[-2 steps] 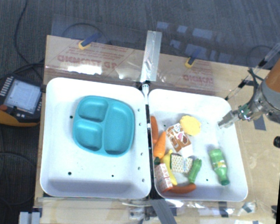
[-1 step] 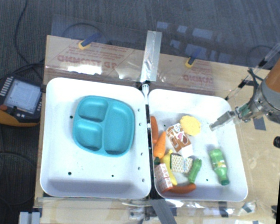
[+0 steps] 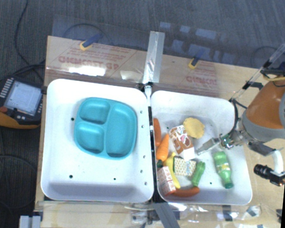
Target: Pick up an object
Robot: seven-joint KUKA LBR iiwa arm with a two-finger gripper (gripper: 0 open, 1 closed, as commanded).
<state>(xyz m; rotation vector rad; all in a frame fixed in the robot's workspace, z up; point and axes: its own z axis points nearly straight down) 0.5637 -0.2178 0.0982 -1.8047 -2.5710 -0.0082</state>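
On bench front [image 3: 87,62], unreadable red lettering [image 3: 82,61]

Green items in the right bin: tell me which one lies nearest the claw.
The green bottle, lying just below the claw at the bin's right side. The darker green vegetable lies farther left, among the piled food.

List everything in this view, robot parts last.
left bin: one, white, left half of bench
right bin: one, white, right half of bench
divided tray: one, turquoise, in left bin
bottle: one, green, right bin, right side
carrots: two, orange, right bin, left edge
round piece: one, yellow, right bin, top
packets: a few, mixed colours, right bin, middle
handheld pendant: one, orange and black, floor at left
arm: one, grey and orange, from right
gripper: one, metal, over right bin
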